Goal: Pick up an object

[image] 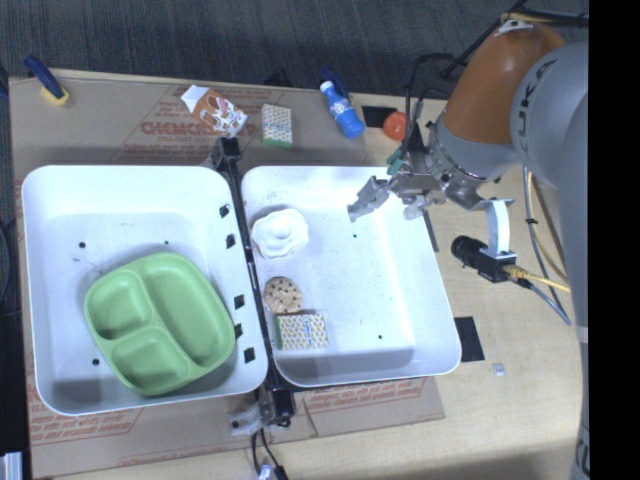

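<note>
Floor: dark grey carpet [250, 18] ran across the top of the frame.
Bench: a pale wooden top [520, 388] filled the lower right.
Underlay: printed brown cardboard [150, 118] lay flat beneath.
Light: even, soft shadows.

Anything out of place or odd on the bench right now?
Yes: a snack bag, a small packet, a blue bottle and an orange ball lie outside the bins, on the cardboard behind them. Nothing looks spilled or damaged.

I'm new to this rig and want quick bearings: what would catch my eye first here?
The bright green divided plate lying in the left bin stands out most. Next is the grey arm's orange band at upper right, with its gripper over the right bin, where a white object, a cookie and a small packet line the left wall.
</note>
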Controlling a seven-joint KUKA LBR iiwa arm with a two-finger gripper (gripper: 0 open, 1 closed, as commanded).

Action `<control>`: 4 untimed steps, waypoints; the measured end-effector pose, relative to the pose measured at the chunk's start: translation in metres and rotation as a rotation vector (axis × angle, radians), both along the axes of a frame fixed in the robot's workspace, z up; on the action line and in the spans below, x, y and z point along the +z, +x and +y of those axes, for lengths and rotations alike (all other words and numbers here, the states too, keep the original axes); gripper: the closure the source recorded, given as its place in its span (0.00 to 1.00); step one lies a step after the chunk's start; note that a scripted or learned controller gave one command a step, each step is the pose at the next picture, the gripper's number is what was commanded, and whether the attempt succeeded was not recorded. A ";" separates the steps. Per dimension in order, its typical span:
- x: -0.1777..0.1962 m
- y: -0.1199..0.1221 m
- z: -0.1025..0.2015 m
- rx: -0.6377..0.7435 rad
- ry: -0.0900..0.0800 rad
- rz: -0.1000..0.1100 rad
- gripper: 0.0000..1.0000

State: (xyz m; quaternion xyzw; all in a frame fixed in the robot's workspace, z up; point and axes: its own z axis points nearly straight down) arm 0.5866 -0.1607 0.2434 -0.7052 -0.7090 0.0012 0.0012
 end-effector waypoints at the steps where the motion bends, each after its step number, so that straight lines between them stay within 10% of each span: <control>1: -0.090 -0.060 -0.012 0.001 0.001 0.002 0.00; 2: -0.148 -0.101 0.021 0.000 -0.001 -0.010 0.00; 3: -0.136 -0.010 0.066 0.002 0.001 -0.002 0.00; 4: -0.089 0.053 0.047 0.001 0.000 -0.004 0.00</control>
